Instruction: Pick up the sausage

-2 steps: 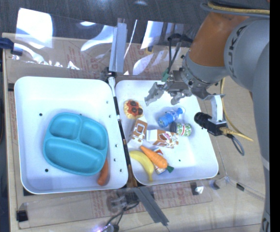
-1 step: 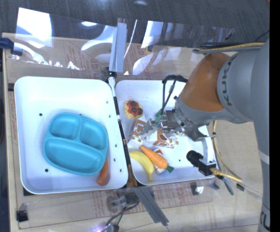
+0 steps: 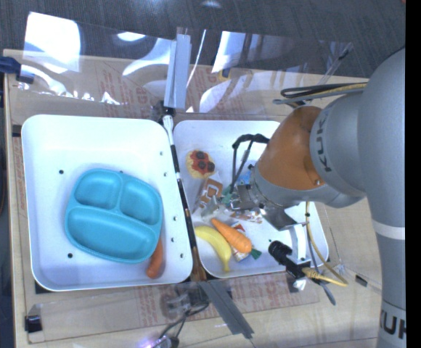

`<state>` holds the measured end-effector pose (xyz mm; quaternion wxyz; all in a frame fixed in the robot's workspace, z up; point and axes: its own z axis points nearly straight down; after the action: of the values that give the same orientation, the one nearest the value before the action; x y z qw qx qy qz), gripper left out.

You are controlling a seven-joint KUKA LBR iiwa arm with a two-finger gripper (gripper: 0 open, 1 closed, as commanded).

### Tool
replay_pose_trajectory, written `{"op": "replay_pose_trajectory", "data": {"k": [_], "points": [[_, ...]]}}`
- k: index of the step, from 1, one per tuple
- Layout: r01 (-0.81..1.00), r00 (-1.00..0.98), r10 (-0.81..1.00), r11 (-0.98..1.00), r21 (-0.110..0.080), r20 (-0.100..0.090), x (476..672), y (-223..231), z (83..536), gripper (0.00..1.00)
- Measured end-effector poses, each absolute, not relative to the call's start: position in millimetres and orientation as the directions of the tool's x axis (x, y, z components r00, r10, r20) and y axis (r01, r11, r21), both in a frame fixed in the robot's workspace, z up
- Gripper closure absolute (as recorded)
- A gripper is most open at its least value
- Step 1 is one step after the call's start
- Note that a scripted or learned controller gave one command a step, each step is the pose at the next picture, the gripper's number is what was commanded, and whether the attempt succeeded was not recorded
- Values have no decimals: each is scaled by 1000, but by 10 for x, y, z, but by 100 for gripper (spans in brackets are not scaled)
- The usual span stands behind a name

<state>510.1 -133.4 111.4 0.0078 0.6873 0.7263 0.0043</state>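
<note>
Left bin (image 3: 43, 151) holds blue tray (image 3: 114, 214) and sausage (image 3: 155, 259).

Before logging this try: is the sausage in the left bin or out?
In: the sausage lies in the left bin, beside the blue plate.

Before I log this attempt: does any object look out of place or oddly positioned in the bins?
Yes. The sausage lies in the left bin, wedged between the blue plate and the bin wall, apart from the other food in the right bin.

arm (image 3: 363, 158): cut off right | jaws: hidden under wrist
</note>
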Motion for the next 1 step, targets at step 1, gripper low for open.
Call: {"op": "replay_pose_trajectory", "data": {"k": [1], "points": [[990, -135, 991, 135, 28, -10, 5285, -1287, 1054, 0]]}}
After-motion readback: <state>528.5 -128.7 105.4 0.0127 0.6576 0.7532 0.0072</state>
